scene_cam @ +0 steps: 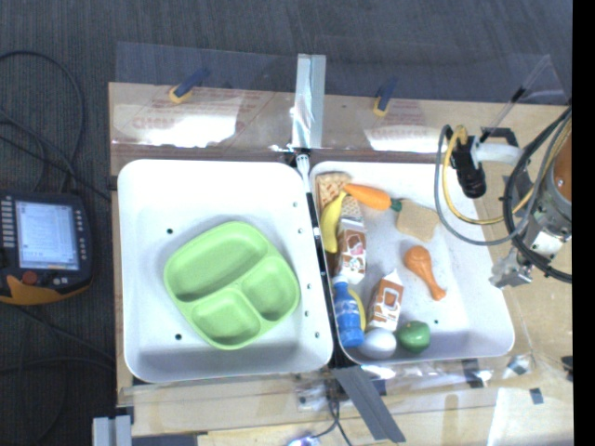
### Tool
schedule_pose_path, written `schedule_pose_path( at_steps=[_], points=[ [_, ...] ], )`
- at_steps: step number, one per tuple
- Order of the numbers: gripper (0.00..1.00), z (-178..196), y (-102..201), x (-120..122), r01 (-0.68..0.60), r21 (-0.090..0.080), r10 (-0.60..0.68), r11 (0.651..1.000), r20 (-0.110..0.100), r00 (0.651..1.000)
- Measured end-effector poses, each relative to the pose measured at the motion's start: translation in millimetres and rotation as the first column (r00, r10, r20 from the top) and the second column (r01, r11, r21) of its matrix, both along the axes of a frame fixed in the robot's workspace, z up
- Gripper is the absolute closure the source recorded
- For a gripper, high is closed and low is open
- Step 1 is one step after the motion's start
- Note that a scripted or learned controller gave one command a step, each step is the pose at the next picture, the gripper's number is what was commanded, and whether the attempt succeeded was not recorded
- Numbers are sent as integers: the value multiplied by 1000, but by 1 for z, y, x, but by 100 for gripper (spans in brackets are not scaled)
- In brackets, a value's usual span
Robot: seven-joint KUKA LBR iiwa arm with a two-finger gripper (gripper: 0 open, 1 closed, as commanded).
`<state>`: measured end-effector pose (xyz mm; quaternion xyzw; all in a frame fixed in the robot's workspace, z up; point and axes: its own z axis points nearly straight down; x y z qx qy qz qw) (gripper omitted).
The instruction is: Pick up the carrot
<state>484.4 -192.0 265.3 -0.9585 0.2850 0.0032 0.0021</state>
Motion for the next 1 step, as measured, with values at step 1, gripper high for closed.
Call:
schedule_pose_path(
  at_steps=[1],
  points=[
    [100,107,-27,15,-362,-3,362,932,11,932]
  ],
)
